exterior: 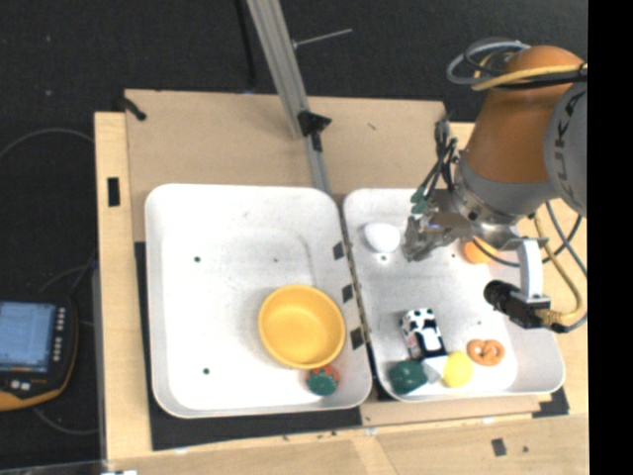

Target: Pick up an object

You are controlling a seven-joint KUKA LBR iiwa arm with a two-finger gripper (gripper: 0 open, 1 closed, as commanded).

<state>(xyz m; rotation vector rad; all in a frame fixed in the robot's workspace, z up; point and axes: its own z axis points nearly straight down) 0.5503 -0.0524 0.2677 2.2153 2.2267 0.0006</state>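
no readable text, labels or numbers

Even, moderately bright overhead lighting is seen, with the white bins rendered near overexposure, only soft short shadows cast beneath the yellow bowl and the arm, the surrounding floor left dark, and fine detail softened by low resolution.

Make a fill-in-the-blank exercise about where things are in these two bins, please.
1. The round yellow plastic bowl sits in the ___ white bin.
2. The small brown pretzel-shaped toy lies in the ___ white bin.
3. The tool hovers beside a small ___ oval object.

Missing words: left; right; white
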